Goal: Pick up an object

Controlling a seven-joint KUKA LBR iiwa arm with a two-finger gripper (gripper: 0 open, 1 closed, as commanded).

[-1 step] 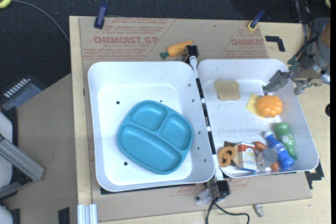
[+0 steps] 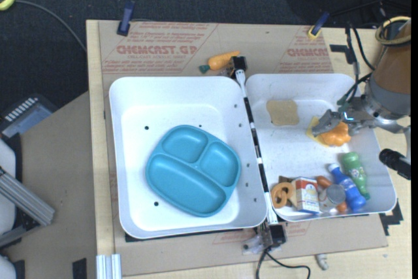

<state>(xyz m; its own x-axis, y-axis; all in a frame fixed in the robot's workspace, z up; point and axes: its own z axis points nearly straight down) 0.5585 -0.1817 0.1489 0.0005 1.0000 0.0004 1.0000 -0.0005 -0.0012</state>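
Observation:
My gripper [image 2: 330, 122] hangs low in the right bin [image 2: 287, 85], near its far right side. It sits right against the top of an orange, rounded toy [image 2: 337, 135], which lies on the bin floor just below and in front of it. A yellow bit shows at the toy's left end. The gripper's body hides the contact, so I cannot tell whether the toy is held. A tan flat slice [image 2: 283, 112] lies to the left of the gripper.
Along the right bin's front edge lie a green bottle [image 2: 354, 168], a blue bottle [image 2: 346, 189], a pretzel [image 2: 282, 193] and a small carton [image 2: 305, 196]. The left bin [image 2: 130, 108] holds a blue divided plate [image 2: 192, 170]. An orange clamp [image 2: 222, 61] sits behind the bins.

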